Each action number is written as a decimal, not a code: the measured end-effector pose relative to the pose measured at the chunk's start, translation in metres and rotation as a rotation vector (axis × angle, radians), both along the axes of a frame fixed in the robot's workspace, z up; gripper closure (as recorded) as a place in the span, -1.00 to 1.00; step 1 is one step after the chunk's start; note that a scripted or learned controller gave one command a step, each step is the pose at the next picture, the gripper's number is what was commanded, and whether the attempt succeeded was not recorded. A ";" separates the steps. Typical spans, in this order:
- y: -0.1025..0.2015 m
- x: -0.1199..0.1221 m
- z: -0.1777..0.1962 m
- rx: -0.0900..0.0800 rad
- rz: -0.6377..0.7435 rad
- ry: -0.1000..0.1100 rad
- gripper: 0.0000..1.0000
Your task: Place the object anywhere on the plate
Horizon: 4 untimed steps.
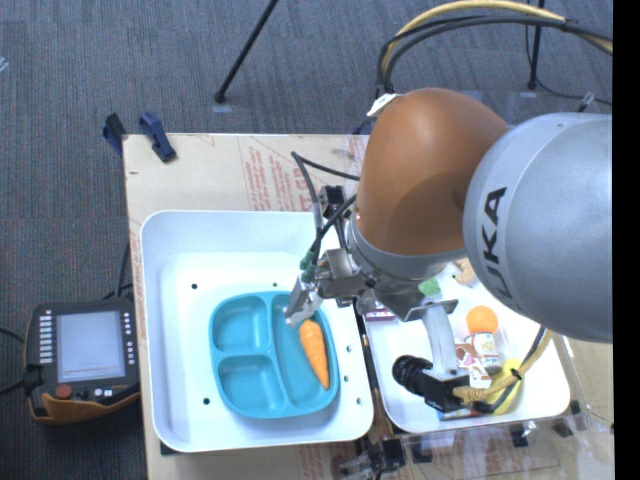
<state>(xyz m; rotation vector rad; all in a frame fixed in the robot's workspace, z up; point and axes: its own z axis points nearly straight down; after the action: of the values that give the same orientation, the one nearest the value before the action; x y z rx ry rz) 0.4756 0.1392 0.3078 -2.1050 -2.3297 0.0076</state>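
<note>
Left bin (165, 268) with a blue three-part plate (240, 338); a carrot (316, 353) lies lengthwise in its long right compartment. The gripper (303, 303) is at the carrot's thick end. Right bin (550, 386): an orange (482, 319) and a small carton (480, 351) close together.

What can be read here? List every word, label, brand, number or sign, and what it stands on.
"UKA": on the grey arm link, its start hidden.
Red print on the brown board: too blurred to read.
Label on the small packet in the right bin: too small to read.
Screen of the handheld pendant: nothing legible.
</note>
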 end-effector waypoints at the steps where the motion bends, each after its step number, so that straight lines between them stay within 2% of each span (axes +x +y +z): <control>1: 0.000 0.000 0.000 0.000 0.000 0.000 -1.00; 4: 0.000 0.000 0.000 0.000 0.000 0.000 -1.00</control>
<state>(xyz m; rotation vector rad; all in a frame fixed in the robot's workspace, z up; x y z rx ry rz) 0.4756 0.1392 0.3078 -2.1050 -2.3296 0.0077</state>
